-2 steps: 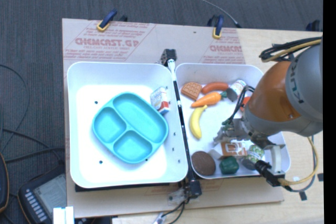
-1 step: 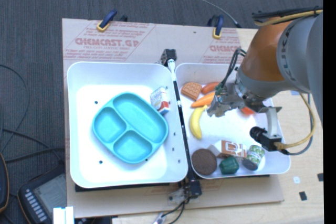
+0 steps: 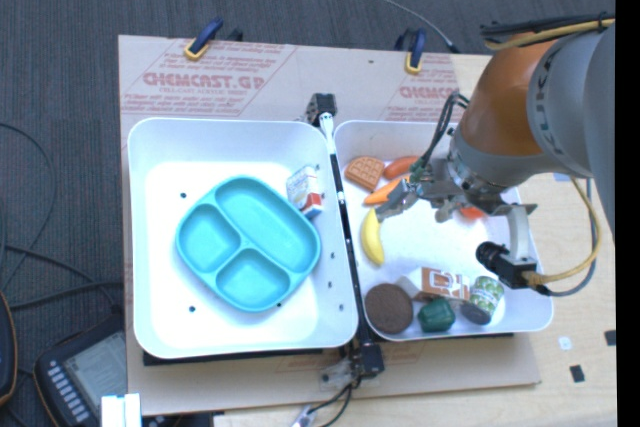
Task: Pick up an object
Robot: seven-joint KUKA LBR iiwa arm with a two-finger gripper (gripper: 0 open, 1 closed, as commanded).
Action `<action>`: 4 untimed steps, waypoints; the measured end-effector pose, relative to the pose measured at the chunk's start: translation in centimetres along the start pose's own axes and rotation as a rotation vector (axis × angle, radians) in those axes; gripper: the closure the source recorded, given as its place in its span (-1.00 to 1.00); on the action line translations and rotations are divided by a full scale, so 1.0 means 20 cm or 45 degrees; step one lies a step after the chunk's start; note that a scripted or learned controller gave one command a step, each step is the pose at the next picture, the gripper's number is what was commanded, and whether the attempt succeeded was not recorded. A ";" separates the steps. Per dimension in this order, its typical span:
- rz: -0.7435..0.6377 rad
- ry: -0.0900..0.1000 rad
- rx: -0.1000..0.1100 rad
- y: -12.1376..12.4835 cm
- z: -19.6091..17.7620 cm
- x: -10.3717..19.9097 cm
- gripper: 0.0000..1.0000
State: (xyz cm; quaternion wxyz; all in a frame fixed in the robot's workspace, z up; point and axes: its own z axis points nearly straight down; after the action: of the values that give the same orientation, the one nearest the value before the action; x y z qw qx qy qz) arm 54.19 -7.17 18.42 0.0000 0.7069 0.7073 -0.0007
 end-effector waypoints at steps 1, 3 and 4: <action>-0.001 0.005 -0.015 0.13 0.41 -0.15 -1.00; 0.002 -0.004 -0.017 -0.16 0.43 -0.17 1.00; -0.002 0.001 -0.003 0.29 0.00 0.22 1.00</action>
State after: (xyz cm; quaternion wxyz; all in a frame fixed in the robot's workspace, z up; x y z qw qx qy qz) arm 60.05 -2.78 18.49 0.0006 0.7062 0.7080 0.0005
